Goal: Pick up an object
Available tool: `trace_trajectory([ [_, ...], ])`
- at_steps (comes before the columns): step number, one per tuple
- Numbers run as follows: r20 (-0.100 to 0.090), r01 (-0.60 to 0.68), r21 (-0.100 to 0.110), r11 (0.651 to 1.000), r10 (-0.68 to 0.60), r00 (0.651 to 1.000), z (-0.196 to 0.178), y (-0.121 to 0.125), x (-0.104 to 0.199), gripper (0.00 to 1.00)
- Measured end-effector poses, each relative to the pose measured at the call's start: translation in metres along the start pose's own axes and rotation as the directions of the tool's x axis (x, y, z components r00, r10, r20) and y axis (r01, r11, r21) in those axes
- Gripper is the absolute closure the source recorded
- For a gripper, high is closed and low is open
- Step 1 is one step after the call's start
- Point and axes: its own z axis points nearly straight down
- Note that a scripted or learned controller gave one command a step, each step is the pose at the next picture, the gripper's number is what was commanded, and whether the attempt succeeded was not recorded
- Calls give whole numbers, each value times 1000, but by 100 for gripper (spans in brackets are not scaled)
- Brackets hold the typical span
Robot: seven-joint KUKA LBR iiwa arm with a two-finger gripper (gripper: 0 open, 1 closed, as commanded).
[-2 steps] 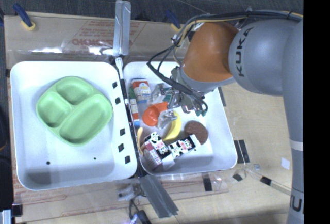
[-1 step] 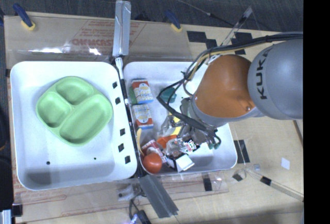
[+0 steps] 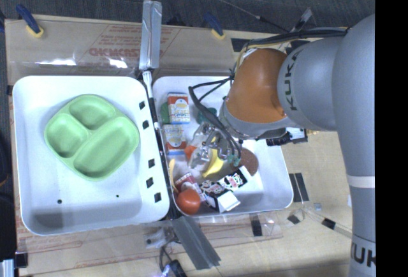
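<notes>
You see the gripper [image 3: 213, 145] lowered into the right bin [image 3: 275, 186], over the banana [image 3: 215, 167] amid clutter; whether its fingers are apart, I cannot tell.

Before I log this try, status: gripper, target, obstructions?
Gripper down in right bin clutter, grip unclear. Red ball loose near front wall. Green plate alone in left bin.

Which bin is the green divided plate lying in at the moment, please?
In the left bin. The green divided plate lies flat on its floor with its three compartments facing up, apart from the cluttered items in the right bin.
</notes>
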Motion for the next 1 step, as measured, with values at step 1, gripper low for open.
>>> trace_trajectory([
  [1, 3, -113, -1, 994, 113, 994, -83, 4, 72, 100],
])
